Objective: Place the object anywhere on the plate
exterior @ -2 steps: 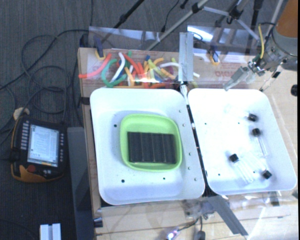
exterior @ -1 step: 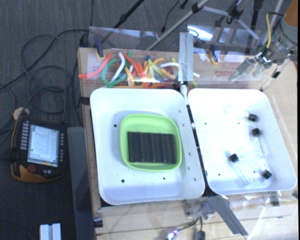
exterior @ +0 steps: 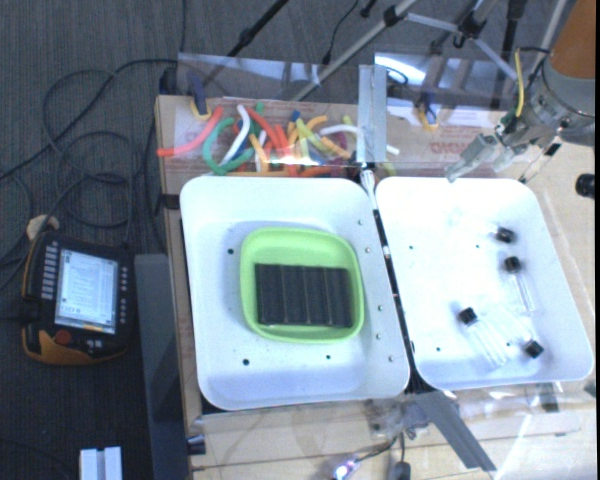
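— Above the far right corner of the bench, the claw (exterior: 492, 148) is hanging over the back rim of the right bin (exterior: 430, 228). Is it gripping anything?

— I cannot tell whether it is open or closed; it is blurring into the clutter behind it, and nothing is showing in its grasp.

— So where is the thing it is meant to move?

— Most likely among the small black pieces (exterior: 511, 264) that are lying scattered in the right bin, well apart from one another, with some clear, hard-to-read bits near them. Which one is the target, I am only guessing.

— And the green plate (exterior: 248, 288)?

— It is sitting in the middle of the left bin (exterior: 210, 228), with a dark ribbed slab (exterior: 303, 295) covering most of its floor. That is leaving mainly the rim and the slab's top as landing room.

— Why is the claw waiting so high and so far back?

— Probably it is keeping the camera's look at both bins unblocked before a descent. The pick is not yet done.
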Robot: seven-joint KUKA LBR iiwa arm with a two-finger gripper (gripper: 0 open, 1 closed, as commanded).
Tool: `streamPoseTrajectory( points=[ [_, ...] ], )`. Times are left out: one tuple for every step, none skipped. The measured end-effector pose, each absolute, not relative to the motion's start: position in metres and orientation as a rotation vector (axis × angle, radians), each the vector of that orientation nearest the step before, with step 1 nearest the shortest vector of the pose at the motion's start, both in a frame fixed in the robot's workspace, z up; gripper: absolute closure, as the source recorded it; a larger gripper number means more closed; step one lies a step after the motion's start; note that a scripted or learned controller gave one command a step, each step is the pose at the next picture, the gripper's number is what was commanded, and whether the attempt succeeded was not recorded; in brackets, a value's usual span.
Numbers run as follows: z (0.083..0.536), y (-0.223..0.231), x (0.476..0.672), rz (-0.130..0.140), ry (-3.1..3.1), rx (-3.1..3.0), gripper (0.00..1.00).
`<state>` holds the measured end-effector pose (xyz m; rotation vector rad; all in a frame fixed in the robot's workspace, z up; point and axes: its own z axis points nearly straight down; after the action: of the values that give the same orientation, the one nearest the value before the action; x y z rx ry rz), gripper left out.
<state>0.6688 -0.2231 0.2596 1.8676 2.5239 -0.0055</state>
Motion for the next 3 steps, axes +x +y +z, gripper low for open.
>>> streamPoseTrajectory(
  points=[
    [0.302,-0.223,0.669,0.0,2.457,1.954,0.0],
    [0.278,-0.222,0.669,0.0,2.418,2.005,0.0],
    [0.251,-0.223,0.669,-0.005,2.418,2.002,0.0]
  ],
)
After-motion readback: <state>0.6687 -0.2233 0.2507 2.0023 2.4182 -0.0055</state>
